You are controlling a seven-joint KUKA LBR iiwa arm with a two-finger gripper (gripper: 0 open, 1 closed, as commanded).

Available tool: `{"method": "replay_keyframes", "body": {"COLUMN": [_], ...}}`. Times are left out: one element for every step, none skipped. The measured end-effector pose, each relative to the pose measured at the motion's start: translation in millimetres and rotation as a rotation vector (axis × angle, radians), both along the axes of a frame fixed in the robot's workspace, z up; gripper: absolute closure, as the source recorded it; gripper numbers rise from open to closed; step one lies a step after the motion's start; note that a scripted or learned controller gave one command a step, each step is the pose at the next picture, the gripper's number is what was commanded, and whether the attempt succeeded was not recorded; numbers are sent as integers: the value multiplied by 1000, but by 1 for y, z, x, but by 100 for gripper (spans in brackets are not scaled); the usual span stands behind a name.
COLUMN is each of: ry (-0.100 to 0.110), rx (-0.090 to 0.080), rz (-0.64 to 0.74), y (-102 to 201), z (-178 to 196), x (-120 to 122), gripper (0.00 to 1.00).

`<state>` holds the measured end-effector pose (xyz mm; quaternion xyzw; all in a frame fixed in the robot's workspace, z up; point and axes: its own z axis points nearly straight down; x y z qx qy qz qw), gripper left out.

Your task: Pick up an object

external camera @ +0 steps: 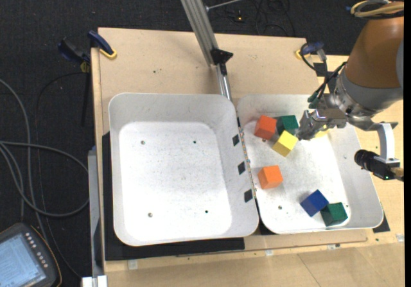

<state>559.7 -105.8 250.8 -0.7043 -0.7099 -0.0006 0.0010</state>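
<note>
Yellow cube (pixel 284 143) sits in the right white bin (pixel 359 180), touching the dark green cube (pixel 288 123) and orange block (pixel 265 128). Two-finger gripper (pixel 307 130) hangs just beside it — approach step, nothing held. Next: centre over one cube, descend. Finger spacing — can't tell, too small.

A single fixed camera looks down at a slant from above on two shallow white plastic bins (pixel 122 151), side by side.
</note>
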Motion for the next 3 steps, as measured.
{"method": "replay_keyframes", "body": {"ry": [0, 2, 1], "rx": [0, 0, 0], "rz": [0, 0, 1], "y": [56, 107, 165], "z": [-13, -23, -29], "x": [-12, -27, -34], "gripper": [100, 100, 100]}}
